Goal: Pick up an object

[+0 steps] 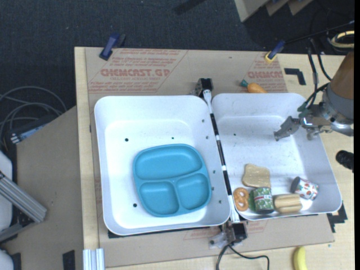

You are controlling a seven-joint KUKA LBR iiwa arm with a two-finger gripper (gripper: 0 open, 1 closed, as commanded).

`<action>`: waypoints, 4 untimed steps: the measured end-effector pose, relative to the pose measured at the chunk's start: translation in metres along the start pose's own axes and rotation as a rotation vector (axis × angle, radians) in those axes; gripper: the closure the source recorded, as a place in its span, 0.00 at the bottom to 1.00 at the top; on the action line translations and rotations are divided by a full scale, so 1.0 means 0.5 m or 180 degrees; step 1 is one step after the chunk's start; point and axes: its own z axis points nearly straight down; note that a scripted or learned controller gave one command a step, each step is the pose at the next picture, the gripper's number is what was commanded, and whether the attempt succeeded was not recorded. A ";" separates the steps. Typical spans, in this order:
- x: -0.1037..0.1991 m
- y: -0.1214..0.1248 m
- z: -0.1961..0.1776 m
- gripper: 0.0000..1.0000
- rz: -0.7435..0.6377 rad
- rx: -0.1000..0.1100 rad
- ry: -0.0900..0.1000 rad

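The arm (343, 89) enters from the right, and its end effector (288, 127) sits over the upper part of the right bin (264, 108); whether its jaws are wide or narrow cannot be told, and nothing is seen between them. The candidate objects lie clustered at the near edge of the right bin, well apart from the end effector: a toast slice (256, 176), a pretzel (241, 198), a green can (261, 199) just beside it, a bread roll (288, 203) touching the can, and a small cup (305, 188) on its side. The left bin (112, 122) holds a blue divided tray (171, 179). A carrot (255, 87) lies on the worktop (140, 72) behind the right bin.
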 end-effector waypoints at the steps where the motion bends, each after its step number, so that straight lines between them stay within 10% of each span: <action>1: 0.112 -0.143 0.003 0.00 -0.0002 0.0006 0.0004; 4: 0.172 -0.083 0.200 0.00 0.0004 -0.0018 -0.0010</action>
